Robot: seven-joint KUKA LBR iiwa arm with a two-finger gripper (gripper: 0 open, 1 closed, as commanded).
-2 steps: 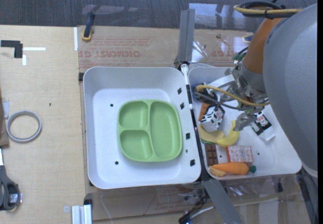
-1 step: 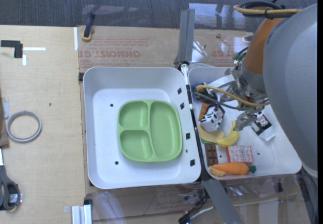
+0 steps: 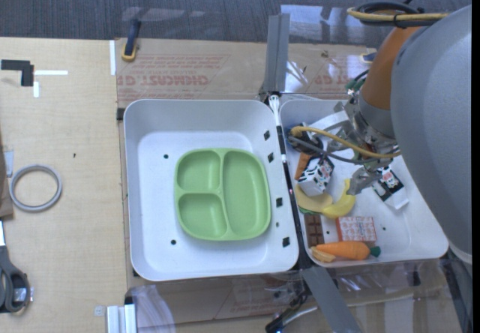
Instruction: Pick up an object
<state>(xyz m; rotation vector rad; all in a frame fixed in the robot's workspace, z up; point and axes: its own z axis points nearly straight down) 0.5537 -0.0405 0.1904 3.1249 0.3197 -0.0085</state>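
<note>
The right bin [image 3: 420, 238] holds several small objects. A yellow banana [image 3: 330, 206] lies near its left wall, with a black-and-white spotted item [image 3: 319, 172] just above it. An orange carrot [image 3: 341, 251] lies at the front edge, next to a red-and-white box [image 3: 357, 229] and a brown chocolate bar [image 3: 316, 230]. My gripper [image 3: 360, 174] hangs low over the middle of this bin, just right of the banana, under the orange-banded wrist [image 3: 379, 80]. Cables and the wrist body hide its tips. A small white-and-black piece [image 3: 390, 185] sits beside it.
The left bin [image 3: 142, 174] holds a green divided plate [image 3: 223, 194]. A grey tape ring [image 3: 34, 187] and scissors [image 3: 11, 286] lie on the wooden bench to the left. My grey arm [image 3: 442, 136] covers the right bin's right side.
</note>
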